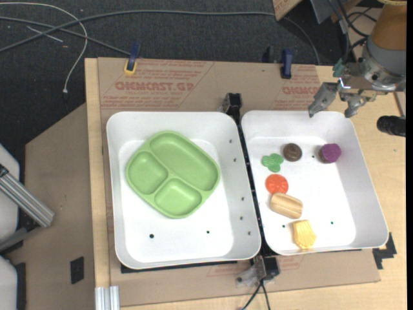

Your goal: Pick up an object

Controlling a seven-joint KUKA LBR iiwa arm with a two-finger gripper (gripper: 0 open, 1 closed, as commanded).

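The right bin (361,192) holds several small toy foods: a purple round piece (330,152), a brown round piece (292,152), a green leafy piece (273,162), an orange-red slice (277,184), a tan bread roll (286,205) and a yellow piece (303,233). My gripper (337,105) hangs over the bin's far edge, above and behind the purple piece. Its two fingers are spread apart with nothing between them.
The left bin (129,237) carries a green divided plate (172,173). Two clamps (133,57) (286,63) grip the cardboard sheet at the back. Cables cross the dark floor at the top left.
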